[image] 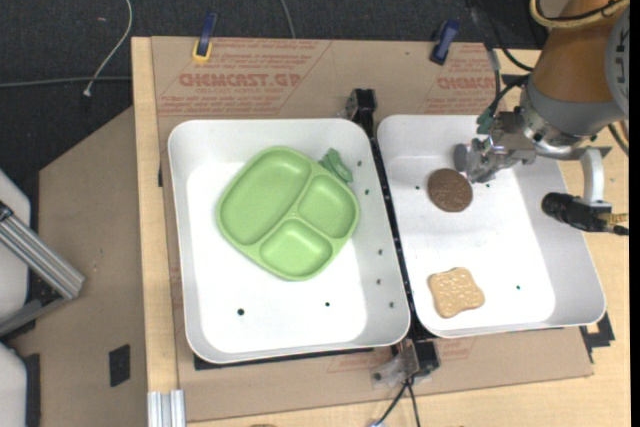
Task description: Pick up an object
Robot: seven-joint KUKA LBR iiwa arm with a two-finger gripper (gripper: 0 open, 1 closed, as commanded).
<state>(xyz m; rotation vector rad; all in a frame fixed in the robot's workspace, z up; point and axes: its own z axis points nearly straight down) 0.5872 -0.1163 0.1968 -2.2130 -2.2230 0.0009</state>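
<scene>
Your gripper (pixel 478 158) hovers beside the brown disc (pixel 450 190), finger state unclear; it looks flat, light, stiff: pinch across its edges.

Two white bins side by side on a cardboard-covered bench (pixel 300 65). Left bin (pixel 200 315): green three-compartment plate (pixel 288 212), with a small dark-green item (pixel 337 165) touching its upper right edge. Right bin (pixel 540 285): round brown disc (pixel 450 190) near the upper middle; tan square cracker (pixel 456 292) near the front, well apart from the disc. Gripper (pixel 478 160) low over the right bin, just beside the disc's upper right, possibly touching it; contact unclear. Blue clamps (pixel 206 33) at the bench's far edge.
</scene>
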